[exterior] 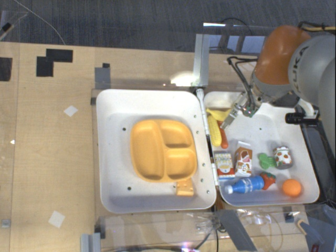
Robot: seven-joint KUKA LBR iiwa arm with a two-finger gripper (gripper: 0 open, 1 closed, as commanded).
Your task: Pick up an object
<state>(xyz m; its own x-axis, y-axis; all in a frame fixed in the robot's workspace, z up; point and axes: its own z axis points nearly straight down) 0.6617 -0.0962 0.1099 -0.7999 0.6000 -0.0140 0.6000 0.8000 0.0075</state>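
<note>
Gripper [232, 115] above banana [216, 115]

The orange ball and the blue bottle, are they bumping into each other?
Apart. The camera view shows white bin floor between the orange ball and the blue bottle, with a small red item at the bottle's end.

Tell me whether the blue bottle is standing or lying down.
Lying down. The blue bottle rests on its side on the right bin's floor, long axis across the view, white cap end toward the left.
</note>
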